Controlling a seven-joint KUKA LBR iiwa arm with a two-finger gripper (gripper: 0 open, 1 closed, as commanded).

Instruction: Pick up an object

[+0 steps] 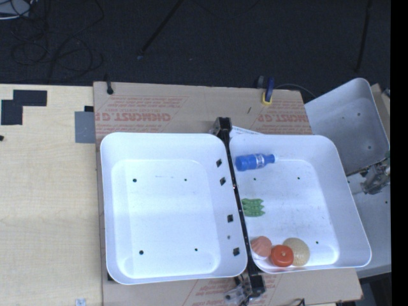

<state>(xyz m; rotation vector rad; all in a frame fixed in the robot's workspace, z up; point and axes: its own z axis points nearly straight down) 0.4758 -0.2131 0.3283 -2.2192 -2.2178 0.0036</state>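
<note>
Against the divider point(234, 190), your right bin point(347, 190) holds every candidate: a blue plastic bottle point(254, 162) lying on its side at the far end, a knobbly green pod point(253, 208) midway, three rounded toy foods point(280, 252) clustered where the near wall stops them. Claw state: cannot tell.

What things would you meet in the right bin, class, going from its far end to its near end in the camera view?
Blue bottle → green object → a near-corner cluster: pink piece, red round object, cream round object.
</note>
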